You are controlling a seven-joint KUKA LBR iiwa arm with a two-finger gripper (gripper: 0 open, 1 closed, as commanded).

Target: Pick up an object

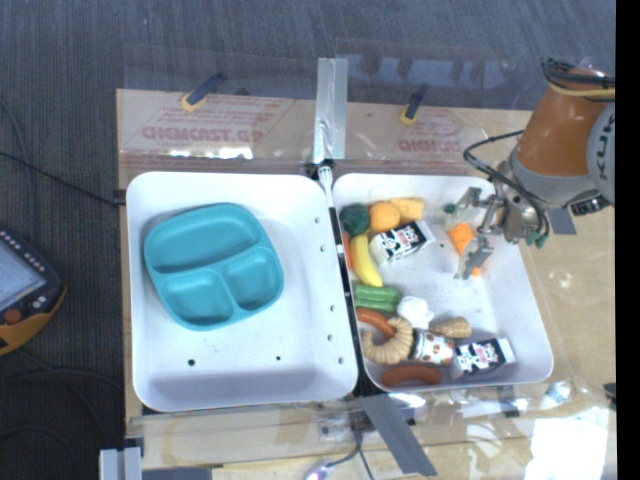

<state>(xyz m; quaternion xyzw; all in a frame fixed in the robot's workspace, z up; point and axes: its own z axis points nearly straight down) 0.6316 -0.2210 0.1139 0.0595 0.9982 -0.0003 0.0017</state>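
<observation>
**Two bins, one claw over the right bin**

1. Claw (480, 248): hangs over the upper right part of the right bin (525, 308), on the grey arm (560, 138) with its orange band. Whether it is released or clenched cannot be told at this slant. Nothing is plainly seen gripped.
2. Carrot (460, 236): small and orange, just left of the claw and seeming to touch it. Whether the claw grips it or merely stands against it cannot be told. A further orange bit shows right under the claw; whether it is part of the carrot is unclear.
3. Carton (400, 240): black and white, near, to the claw's left.
4. Orange (383, 215) and broccoli (355, 218): further left of the claw, past the carton, with a yellow piece (407, 208) beside them.
5. Banana (363, 260): left of the claw, against the bin's left wall.
6. Cucumber (375, 295): below and left of the claw.
7. Bagel (390, 343), roll (450, 326) and sausage (410, 375): well below the claw, along the bin's lower edge, with two more cartons (485, 355) among them.
8. Tray (210, 263): teal, three compartments, well apart to the claw's left, lying in the left bin (180, 368).
</observation>
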